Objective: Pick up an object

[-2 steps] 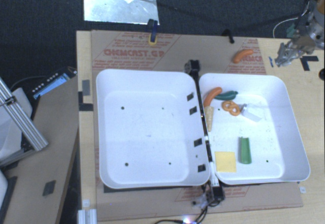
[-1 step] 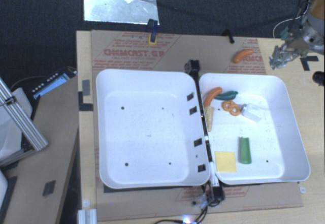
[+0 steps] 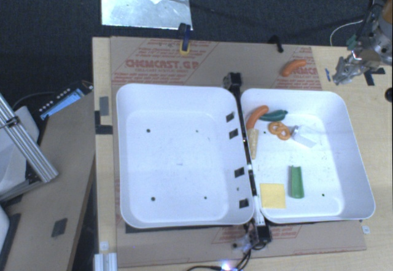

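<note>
Tool (image 3: 349,72) up off the bins, finger state unreadable; objects lie down-left of it in the right bin (image 3: 350,159), orange ring (image 3: 280,131) touching its neighbours — risk: pinching several, or slipping.

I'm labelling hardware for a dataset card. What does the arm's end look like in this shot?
At the camera view's upper right edge, the gripper is a small silvery-grey metal assembly with dark fittings. Above it the wrist looks grey with a tan-orange patch. A thin pale cable loops beside it, over the dark floor. Finer details are too blurred to tell.
</note>
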